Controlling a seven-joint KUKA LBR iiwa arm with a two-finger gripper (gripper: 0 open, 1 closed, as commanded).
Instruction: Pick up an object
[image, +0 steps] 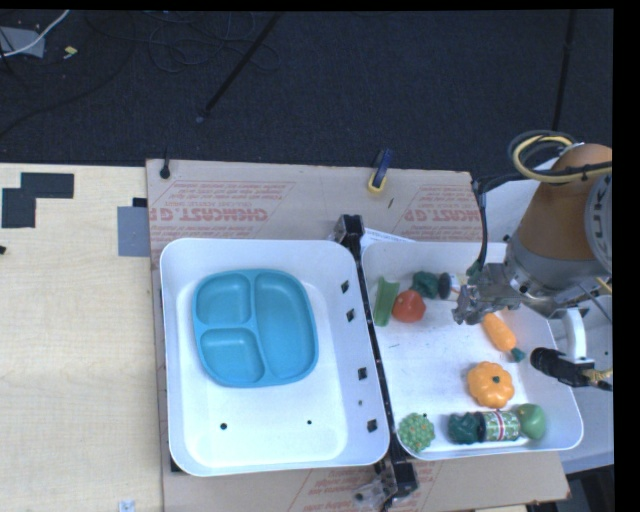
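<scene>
Gripper (470, 305) low in right bin (440, 350), finger state impossible to tell, just left of orange carrot (499, 331) lying on bin floor; nothing visibly lifted, pickup apparently not yet done.

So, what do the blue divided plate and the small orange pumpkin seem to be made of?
Blue divided plate: probably moulded plastic, smooth with a soft sheen; the even colour and rounded compartment ridges suggest it.
Orange pumpkin: likely a plastic or rubber toy; uniform bright colour, ribbed lobes, slight gloss. The exact material cannot be told.
</scene>
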